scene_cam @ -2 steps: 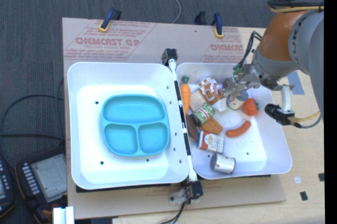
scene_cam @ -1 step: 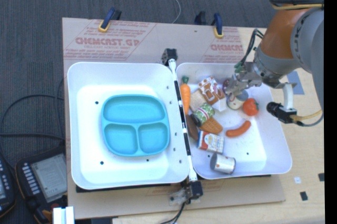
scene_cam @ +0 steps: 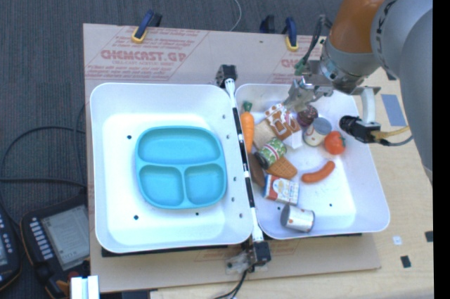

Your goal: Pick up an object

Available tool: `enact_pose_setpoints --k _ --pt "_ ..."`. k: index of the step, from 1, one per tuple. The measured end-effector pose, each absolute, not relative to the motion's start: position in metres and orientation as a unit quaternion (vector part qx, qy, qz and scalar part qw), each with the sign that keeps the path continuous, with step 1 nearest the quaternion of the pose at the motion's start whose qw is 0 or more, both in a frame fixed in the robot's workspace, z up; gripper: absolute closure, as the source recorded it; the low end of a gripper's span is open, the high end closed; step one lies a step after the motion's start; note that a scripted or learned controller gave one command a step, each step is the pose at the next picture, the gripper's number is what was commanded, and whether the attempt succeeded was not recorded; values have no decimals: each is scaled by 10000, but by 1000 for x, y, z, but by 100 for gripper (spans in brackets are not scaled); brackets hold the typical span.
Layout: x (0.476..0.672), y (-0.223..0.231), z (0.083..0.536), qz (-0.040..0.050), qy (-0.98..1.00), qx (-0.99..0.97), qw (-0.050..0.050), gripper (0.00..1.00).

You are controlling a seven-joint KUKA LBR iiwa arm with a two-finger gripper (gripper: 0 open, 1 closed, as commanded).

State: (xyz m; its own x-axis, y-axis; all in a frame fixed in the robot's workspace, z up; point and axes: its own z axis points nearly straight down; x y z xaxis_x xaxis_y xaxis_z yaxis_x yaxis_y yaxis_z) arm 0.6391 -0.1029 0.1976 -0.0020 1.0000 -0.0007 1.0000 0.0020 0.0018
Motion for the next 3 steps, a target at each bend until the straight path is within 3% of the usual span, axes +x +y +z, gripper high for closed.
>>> enact_pose_setpoints --k 1,2,3 --pt "639 -103 197 -4 7076 7066 5 0" --pt "618 -121 125 2 7075 7067 5 0" --pt "617 -121 134 -5 7075 7067 0 100"
